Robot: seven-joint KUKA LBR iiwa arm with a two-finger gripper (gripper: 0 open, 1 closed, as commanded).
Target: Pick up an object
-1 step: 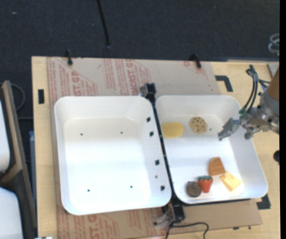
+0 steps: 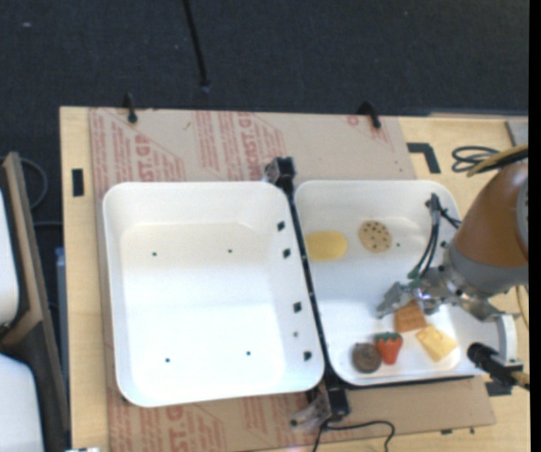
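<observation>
Cardboard covers the bench (image 2: 204, 149); in the right bin (image 2: 346, 196), the claw (image 2: 412, 301) hovers spread above a cracker (image 2: 410, 319).

The arm (image 2: 497, 229) is cut off toward 3 o'clock, its upper links out of frame. The claw (image 2: 410, 299) is blurred, so its fingers' stance cannot be told. It overlaps the orange block (image 2: 410, 319), hiding that block's 12 o'clock edge; contact there is unclear. The dark round piece (image 2: 366, 357) is too small to identify.
</observation>
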